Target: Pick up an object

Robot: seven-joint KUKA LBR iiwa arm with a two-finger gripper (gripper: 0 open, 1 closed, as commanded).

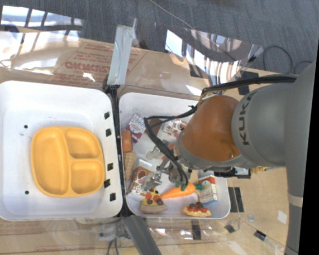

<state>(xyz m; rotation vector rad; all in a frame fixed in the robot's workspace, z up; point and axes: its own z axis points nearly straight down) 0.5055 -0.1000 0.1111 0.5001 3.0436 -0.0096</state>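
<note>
My gripper (158, 179) is down inside the right bin (150, 103), below the orange wrist band. Its metal fingers hang just above a brown snack packet (139, 179) and beside a toy carrot (180, 190). A pizza slice toy (152, 201) lies at the bin's front edge, with a second pizza slice (197, 210) to its right. A small carton (208, 191) stands right of the carrot. At the bin's back lie a purple-and-white packet (136, 125), a hot dog toy (127, 140) and a white packet (174, 128). The arm hides the middle of the bin.
The left bin (16, 105) holds a yellow divided plate (66, 160). A black divider with clips (113, 142) runs between the bins. Cables (254, 77) trail behind the arm at the upper right.
</note>
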